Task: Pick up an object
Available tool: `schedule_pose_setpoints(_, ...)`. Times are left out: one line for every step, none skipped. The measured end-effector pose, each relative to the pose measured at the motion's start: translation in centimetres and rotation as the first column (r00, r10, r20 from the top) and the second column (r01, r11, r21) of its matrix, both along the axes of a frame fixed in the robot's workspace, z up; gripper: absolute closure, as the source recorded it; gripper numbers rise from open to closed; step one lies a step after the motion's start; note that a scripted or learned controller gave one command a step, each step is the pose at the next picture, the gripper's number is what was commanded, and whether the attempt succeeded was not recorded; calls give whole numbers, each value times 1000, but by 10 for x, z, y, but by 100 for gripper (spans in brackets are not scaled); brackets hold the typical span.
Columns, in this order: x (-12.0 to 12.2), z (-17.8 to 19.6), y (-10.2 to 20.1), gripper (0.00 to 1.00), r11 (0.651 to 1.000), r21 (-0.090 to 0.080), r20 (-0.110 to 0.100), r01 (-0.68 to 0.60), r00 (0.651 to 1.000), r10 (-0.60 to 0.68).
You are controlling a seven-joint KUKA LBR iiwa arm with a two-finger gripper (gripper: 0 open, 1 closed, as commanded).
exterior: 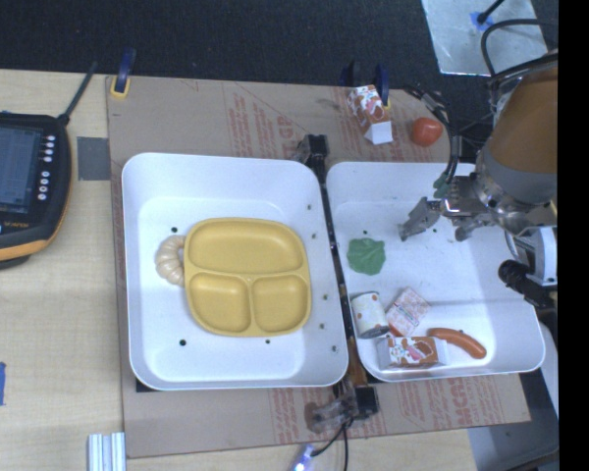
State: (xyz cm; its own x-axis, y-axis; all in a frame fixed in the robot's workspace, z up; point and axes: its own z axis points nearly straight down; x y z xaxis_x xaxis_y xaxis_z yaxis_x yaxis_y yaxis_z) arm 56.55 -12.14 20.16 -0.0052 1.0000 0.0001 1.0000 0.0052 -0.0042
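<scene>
End effector [440, 220] is hovering, fingers spread and grasping nothing, over the right bin [491, 361]; approach step is running, and descent onto the green leaf toy [366, 255] likely comes next.

Tray [246, 274] in left bin [147, 351] (centred).

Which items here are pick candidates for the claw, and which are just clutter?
In play, right bin with the claw above it:
green piece
sausage
small can
two snack packets

Lying about:
yellow divided tray and pale roll in the left bin
small carton and red ball outside the bins
teach pendant
</scene>
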Motion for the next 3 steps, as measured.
schedule_pose_setpoints(24,-104,29,0,1000,-1,-3,-1,1000,1)
schedule_pose_setpoints(-85,-110,-24,0,1000,0,0,0,1000,0)
schedule_pose_setpoints(-77,27,-91,0,1000,-2,4,2,1000,-2)
